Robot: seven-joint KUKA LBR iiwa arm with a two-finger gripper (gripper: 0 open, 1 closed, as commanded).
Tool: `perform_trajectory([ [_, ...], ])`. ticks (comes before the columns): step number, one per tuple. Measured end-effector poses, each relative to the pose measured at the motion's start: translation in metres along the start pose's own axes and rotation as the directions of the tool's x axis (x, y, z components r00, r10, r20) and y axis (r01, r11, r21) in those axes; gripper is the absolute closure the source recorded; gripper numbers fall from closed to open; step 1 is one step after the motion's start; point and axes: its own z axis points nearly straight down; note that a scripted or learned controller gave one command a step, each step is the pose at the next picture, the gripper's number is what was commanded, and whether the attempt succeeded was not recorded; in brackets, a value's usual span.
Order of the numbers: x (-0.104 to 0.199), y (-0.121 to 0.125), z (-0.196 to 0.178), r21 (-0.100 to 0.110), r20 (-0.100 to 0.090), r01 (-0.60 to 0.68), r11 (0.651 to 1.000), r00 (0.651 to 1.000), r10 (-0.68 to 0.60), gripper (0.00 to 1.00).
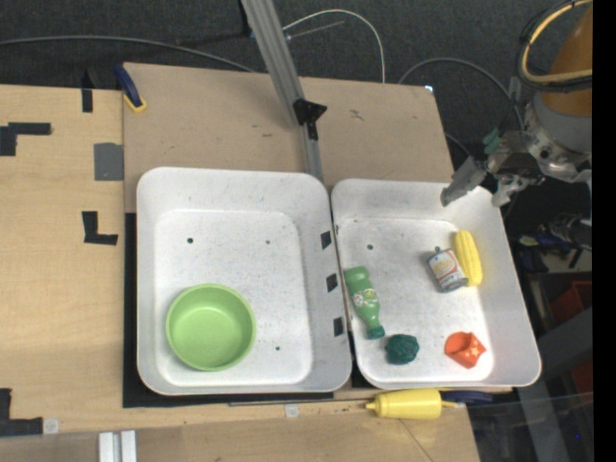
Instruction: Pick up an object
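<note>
From the overhead camera view I am watching the gripper (478, 176) hanging over the upper-right corner of the right bin (500, 354), at roughly two o'clock in the frame, with the arm's orange band showing at the edge. Nothing is sitting between the fingers. Their tips are reading as two separate grey prongs with a gap between them, so I am judging them spread — though the angle is shallow.

The candidates are all lying in that right bin. The nearest is the yellow corn cob (468, 256), at about six o'clock from the fingers, its long axis running twelve-to-six down the frame. Touching its left side is a small can (445, 269), tilted. Further off, toward seven o'clock, a green bottle (364, 300) is lying on its side, neck pointing down-frame; a dark green broccoli piece (401, 348) and a red block (465, 348) are sitting along the near wall.

I am thinking the corn is the shortest reach — straight down-frame — with the fingers closing across its narrow width.

The left bin (154, 200) is holding a green bowl (210, 326); a yellow mustard bottle (408, 404) is lying outside on the bench.
</note>
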Motion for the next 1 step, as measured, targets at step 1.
perform_trajectory([
  [1,0.0,0.0,0.0,0.0,0.0,0.0,1.0,1.0,0.0,0.0],
])
